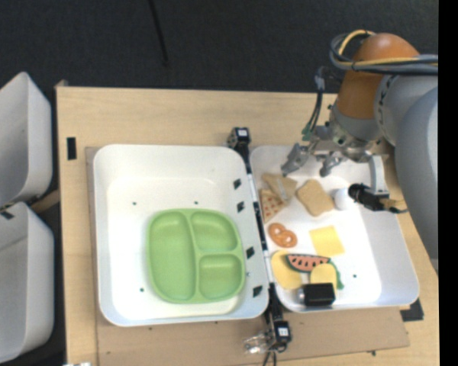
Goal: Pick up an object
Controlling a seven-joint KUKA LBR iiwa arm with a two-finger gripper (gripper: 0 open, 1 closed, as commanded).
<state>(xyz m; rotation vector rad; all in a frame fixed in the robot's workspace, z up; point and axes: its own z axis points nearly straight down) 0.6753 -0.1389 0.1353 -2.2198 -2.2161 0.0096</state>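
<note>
End effector [311, 157] spread open, grasping nothing; below it one bread slice [314, 197], one pretzel [282, 235], two cheese squares [327, 240].

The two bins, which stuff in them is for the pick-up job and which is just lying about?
For the job:
gripper, over the right bin
bread slice, cracker, pretzel, cheese square, watermelon slice, black block

Lying about:
green divided plate in the left bin

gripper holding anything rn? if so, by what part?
Nothing held. The gripper hangs open over the far end of the right bin, above the toast; no item sits between its fingers.
</note>
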